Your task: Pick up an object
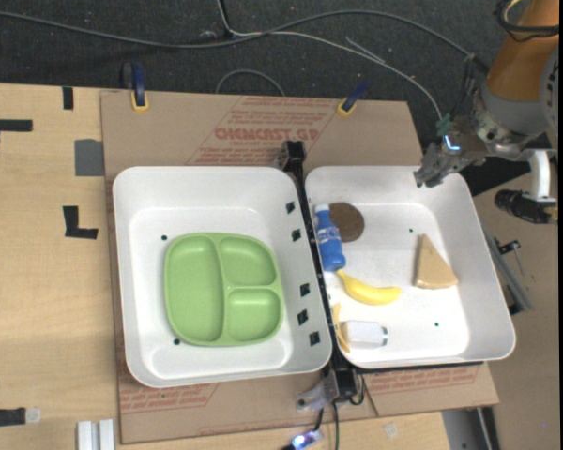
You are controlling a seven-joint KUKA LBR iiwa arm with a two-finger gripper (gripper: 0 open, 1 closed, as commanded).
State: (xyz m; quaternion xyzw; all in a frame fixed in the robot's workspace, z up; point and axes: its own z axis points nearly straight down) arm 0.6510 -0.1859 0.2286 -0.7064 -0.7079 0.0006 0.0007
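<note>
Objects lie in the right bin: a blue bottle against the dividing wall, a brown disc beside it, a banana, a tan wedge and a small white piece. The claw hovers at that bin's far right corner, apart from them all; whether it is clenched or released, I cannot tell. Likely trouble: descending here meets rim or bare floor, and the bottle hugs the wall, leaving little finger room. A green tray fills the left bin.
</note>
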